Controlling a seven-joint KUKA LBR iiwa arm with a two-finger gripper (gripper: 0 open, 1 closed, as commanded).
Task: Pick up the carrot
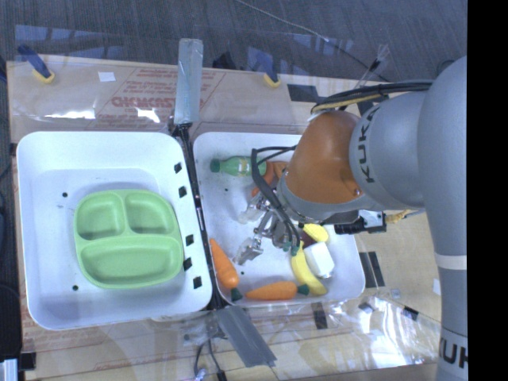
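Claw [255, 240] low in right bin [343, 286], spread open, gripping nothing. Two carrots [223, 265] just below and beside it, one along the bin's left wall, one [272, 291] along the near wall. Probably light, rigid, smooth plastic, tapered; best pinched across the thick mid-body.

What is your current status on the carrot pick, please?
Gripper low in right bin, nothing seen between fingers. Two carrots: one by left wall, one along front wall, both unheld. Banana beside front carrot.

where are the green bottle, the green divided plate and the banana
green bottle [235, 166]: camera view, middle of its body
green divided plate [127, 239]: camera view, ridge between its compartments
banana [304, 273]: camera view, middle of its curve
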